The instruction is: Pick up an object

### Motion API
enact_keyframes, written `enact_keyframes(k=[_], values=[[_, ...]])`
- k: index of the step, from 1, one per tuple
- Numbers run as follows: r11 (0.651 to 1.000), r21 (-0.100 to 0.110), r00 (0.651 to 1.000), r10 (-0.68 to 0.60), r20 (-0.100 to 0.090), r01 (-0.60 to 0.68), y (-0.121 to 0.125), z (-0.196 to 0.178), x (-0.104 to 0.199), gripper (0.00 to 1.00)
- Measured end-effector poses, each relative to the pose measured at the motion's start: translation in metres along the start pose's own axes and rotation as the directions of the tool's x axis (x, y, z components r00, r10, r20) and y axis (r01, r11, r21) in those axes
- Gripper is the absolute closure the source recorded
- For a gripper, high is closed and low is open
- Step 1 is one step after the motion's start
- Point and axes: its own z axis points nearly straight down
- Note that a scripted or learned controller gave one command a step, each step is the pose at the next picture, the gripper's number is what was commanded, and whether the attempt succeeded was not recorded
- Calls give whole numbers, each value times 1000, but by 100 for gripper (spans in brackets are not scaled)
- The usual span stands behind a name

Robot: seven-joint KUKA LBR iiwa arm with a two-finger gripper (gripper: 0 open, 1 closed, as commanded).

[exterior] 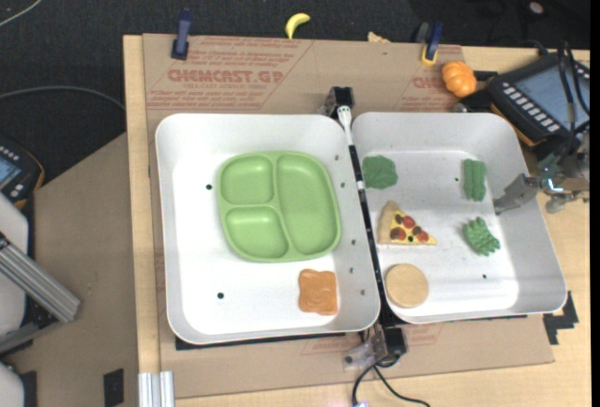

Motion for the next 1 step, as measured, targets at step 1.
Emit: enact_keyframes(k=[1], values=[[1000, -3, 1000, -1, 2, 1, 1, -11, 0, 100]])
